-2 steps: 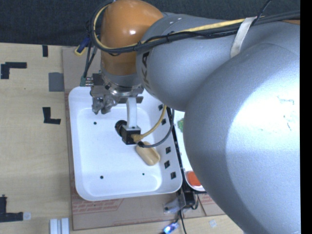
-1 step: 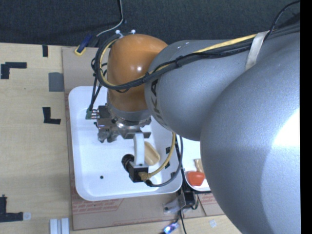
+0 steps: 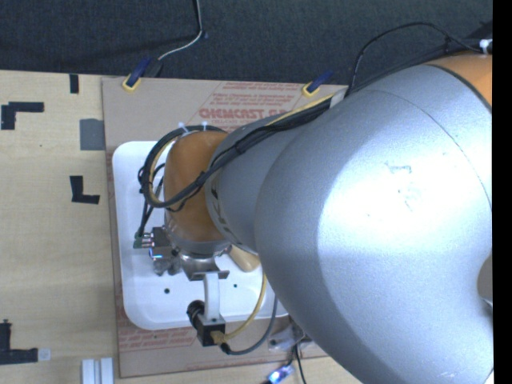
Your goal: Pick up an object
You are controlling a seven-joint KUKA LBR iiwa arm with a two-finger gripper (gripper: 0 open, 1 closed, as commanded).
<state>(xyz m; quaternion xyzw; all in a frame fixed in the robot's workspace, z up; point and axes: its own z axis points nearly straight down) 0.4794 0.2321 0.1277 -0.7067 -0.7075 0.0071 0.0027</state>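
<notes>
Arm covers centre and right of frame, wrist down over the white bin at centre-left. Gripper sits low in the bin; whether it is wide or narrow, cannot tell. A pale tan object shows just right of the wrist, mostly hidden.

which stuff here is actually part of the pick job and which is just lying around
Part of the job:
- grey robot arm with orange band
- shallow white plastic bin
- pale tan thing in the bin, half hidden by the arm, possibly the pick

Just lying about:
- brown cardboard sheet with red print
- blue-and-yellow clamps
- black tape marks
- thin white cable
</notes>
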